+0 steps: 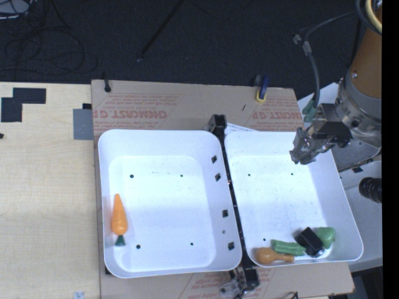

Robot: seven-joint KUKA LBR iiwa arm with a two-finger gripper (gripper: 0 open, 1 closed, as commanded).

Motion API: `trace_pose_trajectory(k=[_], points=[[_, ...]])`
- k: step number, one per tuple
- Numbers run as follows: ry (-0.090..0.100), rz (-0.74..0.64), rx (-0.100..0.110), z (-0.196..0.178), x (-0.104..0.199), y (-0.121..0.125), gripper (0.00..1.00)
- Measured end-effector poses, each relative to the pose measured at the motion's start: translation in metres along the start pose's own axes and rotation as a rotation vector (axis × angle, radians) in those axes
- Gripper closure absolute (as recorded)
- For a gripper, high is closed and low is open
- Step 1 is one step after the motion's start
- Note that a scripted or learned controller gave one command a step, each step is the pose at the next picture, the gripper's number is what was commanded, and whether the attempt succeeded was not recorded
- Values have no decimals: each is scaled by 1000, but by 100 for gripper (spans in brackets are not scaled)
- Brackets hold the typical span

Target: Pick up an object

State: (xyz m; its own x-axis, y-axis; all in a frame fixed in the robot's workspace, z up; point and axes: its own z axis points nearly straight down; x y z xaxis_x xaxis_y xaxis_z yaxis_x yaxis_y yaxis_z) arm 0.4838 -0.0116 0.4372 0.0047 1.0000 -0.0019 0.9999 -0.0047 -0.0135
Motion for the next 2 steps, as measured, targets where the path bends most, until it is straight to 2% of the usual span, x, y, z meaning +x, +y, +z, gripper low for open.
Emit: trace_pose_trajectory(k=[1,2], points=[[2,-9,-13,-25,50,-9,100],[0,1,-12,-25,-5,-5,100]])
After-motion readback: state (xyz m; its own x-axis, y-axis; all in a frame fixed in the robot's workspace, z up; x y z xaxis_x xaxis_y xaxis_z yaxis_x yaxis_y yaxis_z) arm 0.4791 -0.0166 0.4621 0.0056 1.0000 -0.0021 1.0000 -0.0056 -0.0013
